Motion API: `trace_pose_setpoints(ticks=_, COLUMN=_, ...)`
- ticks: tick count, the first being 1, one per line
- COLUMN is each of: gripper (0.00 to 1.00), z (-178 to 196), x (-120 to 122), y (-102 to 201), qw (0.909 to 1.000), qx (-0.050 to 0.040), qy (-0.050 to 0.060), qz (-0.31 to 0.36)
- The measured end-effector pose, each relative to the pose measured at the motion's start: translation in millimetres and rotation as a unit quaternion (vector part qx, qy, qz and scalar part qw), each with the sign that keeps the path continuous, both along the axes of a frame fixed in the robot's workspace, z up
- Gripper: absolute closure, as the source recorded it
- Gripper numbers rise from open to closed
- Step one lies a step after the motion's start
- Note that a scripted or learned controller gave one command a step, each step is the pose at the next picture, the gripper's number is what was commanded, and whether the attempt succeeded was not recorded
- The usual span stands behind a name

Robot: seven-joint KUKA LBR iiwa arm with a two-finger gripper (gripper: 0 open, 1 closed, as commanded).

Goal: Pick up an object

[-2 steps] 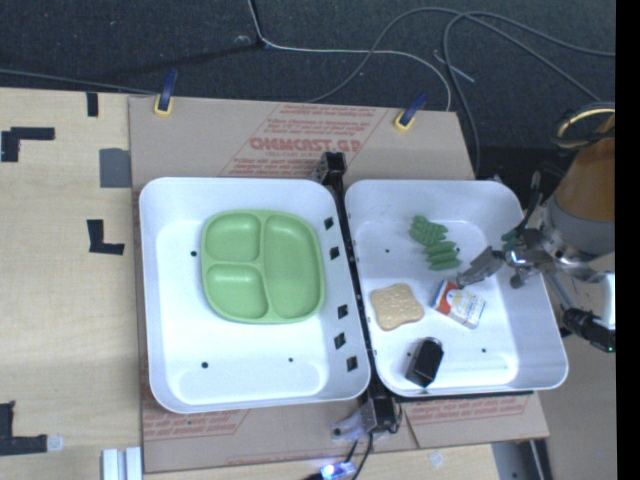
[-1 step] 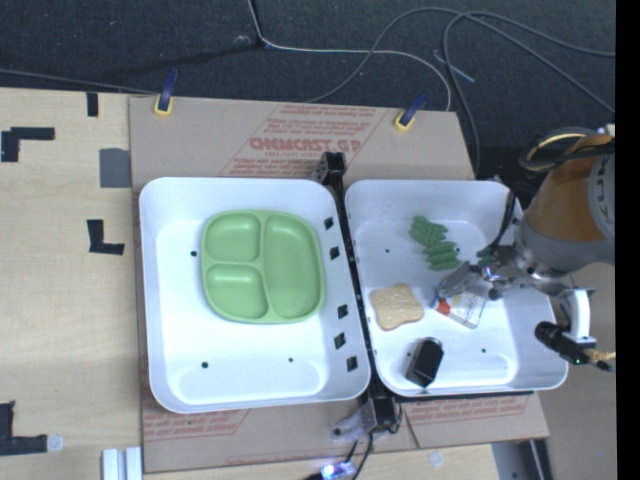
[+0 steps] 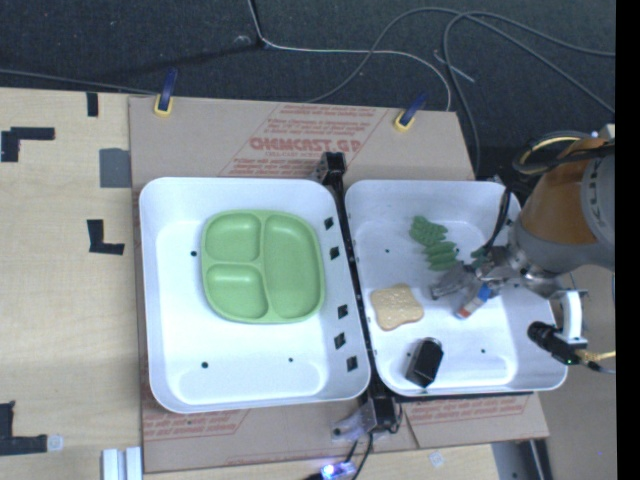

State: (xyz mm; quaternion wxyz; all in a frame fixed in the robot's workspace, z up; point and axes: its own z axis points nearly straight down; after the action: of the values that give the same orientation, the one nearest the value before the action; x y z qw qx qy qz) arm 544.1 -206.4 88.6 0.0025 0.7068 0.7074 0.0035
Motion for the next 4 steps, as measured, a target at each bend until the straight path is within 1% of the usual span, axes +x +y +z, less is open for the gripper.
trace_pose_setpoints(ticks=1, gripper=1.00, z=8.8, x=-0.9, y=-0.9, qw=1.0000, qx=-0.0029, qy=0.000, qz=0.001)
trace_pose_setpoints(ticks=2, gripper=1.00, z=55.7, x=-8.8, y=0.7, qw=1.0000, qx=-0.0006, qy=0.003, qz=0.000)
trace_pose_setpoints(ticks=4, gripper=1.00, z=149.4, x=4.9, y=13.7, qw=1.0000, qx=-0.0011, qy=0.002, qz=0.001)
